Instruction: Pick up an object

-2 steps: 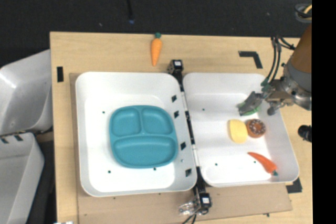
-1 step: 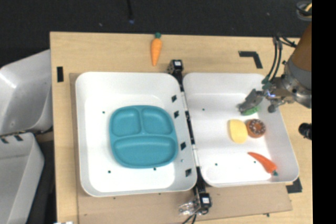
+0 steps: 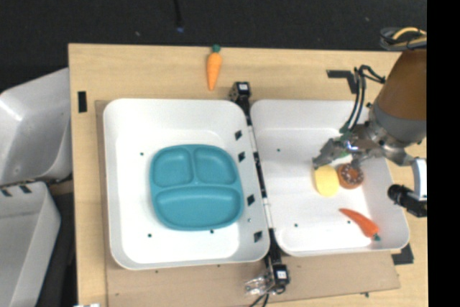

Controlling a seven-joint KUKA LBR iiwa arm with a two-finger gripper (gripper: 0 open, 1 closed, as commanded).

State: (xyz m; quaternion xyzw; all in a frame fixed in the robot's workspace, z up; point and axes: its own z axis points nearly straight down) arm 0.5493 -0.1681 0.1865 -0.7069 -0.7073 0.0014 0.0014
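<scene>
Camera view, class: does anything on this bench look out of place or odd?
Yes: a small orange toy carrot with a green top lies on the bare wooden bench above the left white bin, outside both bins. The other small items sit inside the right white bin.

Tool [image 3: 338, 152] over right bin [image 3: 302, 126], beside yellow object [image 3: 327, 182], blue tray [image 3: 195, 185] left

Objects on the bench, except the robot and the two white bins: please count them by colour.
Orange: 2, carrot on the bench, pepper in the right bin
Teal: 1, divided plate
Yellow: 1, round fruit
Brown: 1, small round item
Total: 5
</scene>
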